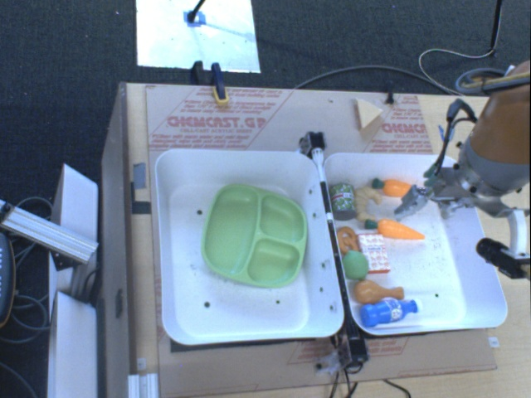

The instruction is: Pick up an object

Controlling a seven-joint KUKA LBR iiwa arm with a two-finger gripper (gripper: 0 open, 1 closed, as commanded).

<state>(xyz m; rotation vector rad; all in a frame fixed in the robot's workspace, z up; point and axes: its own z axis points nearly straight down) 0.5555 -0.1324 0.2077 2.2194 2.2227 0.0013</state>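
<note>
Bench (249,110): brown board with red lettering, carrying two shallow white bins side by side.

My arm (502,135): enters at 3 o'clock, grey with the orange band uppermost, wrist bent down toward the right bin's upper part. My gripper (415,199) hangs at the bin's 12 o'clock region, its tips just above the upper end of a carrot. Whether it is released or clenched I cannot tell; nothing shows between its tips.

Left bin (178,305): holds one pale green divided plate (253,235), lying flat near the centre, toward 3 o'clock.

Right bin (473,297): holds the small items, all crowded along its 9 o'clock side.
- Large carrot (400,230), lying across, green end toward 9 o'clock, at the bin's centre-left.
- Blue bottle (388,312), on its side at 7 o'clock, white cap toward 3 o'clock.
- Brown drumstick (377,291), just above the bottle.
- Small carrot (392,187), at 11 o'clock, near my gripper.
- Red-and-white packet (375,251), just below the large carrot.
- Green ball (356,264), touching the packet's left edge.
- Dark green can (342,199), against the 10 o'clock wall.
- Pretzel (347,240), above the ball.
</note>
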